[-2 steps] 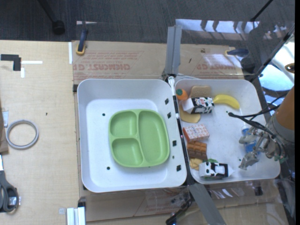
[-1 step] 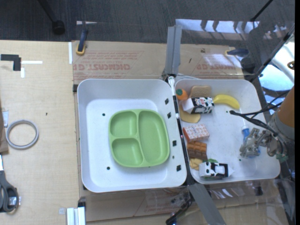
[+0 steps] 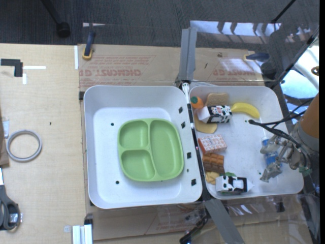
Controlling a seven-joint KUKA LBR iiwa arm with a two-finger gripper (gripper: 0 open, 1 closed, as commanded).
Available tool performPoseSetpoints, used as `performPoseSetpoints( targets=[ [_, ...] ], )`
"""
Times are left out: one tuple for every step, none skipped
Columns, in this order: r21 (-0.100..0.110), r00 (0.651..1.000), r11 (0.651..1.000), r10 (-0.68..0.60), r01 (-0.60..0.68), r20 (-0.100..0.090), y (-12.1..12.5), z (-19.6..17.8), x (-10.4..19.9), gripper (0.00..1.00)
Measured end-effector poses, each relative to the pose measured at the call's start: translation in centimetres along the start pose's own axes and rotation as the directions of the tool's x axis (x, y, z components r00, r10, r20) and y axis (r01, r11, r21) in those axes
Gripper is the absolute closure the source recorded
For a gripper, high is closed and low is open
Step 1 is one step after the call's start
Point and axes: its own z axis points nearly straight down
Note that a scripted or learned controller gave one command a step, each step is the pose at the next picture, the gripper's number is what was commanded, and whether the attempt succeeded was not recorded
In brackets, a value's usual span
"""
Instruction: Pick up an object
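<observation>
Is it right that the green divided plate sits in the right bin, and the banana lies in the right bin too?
Not quite. The camera view shows the green divided plate in the left bin, not the right one. The banana does lie in the right bin.

I am looking down on my light wood bench, which is filling the left of the view. Beyond the bench's far edge, dark grey carpet is running across the top, with a black chair-base leg and caster standing on it. A brown cardboard sheet with reversed red lettering is lying on the bench toward its far right. On the bench's left edge a roll of grey tape is resting flat, and nearer the front corner, scissors are showing partly. Near the bench's far left, a small black bracket is sitting. Bright light is glaring at the cardboard's right.
</observation>
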Motion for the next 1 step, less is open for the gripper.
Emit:
performPoseSetpoints(
  targets=[
    [-0.005, 0.986, 0.986, 0.168, -0.168, -0.012, 0.18, 1.99, 0.38, 0.0]
  ],
)
